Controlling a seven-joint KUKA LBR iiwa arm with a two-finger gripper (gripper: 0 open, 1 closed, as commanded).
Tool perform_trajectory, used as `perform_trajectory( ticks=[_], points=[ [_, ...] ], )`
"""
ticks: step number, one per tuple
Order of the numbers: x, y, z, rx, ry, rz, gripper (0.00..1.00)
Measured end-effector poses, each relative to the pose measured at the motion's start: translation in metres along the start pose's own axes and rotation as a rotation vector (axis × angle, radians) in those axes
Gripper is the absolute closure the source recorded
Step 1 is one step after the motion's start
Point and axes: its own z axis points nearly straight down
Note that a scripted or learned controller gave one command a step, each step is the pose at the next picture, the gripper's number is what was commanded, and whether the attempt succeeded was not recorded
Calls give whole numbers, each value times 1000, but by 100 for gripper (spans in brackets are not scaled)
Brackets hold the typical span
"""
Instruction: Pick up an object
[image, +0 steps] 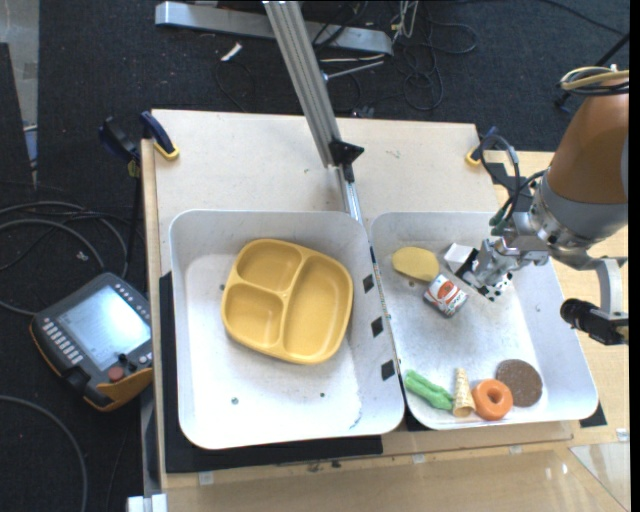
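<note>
One small can (446, 295) lies in the right bin (560, 345), just left of your gripper (492, 272) and below it. You cannot tell if the gripper is open or holds anything.

Single fixed camera above bench (250, 150), slanted downward, covering both white bins (200, 400); arm enters right.

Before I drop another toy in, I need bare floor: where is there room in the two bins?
Left bin: free strip in front of the yellow divided plate.
Right bin: open middle, between the can and the front row of green piece, cone, donut and brown cookie.
Crowded around the gripper.
</note>
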Motion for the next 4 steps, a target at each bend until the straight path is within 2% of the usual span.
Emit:
perform_trajectory(
  ticks=[2,4],
  points=[
    [110,-9,21,4,3,-5,100],
    [207,-29,16,4,3,-5,100]
  ],
)
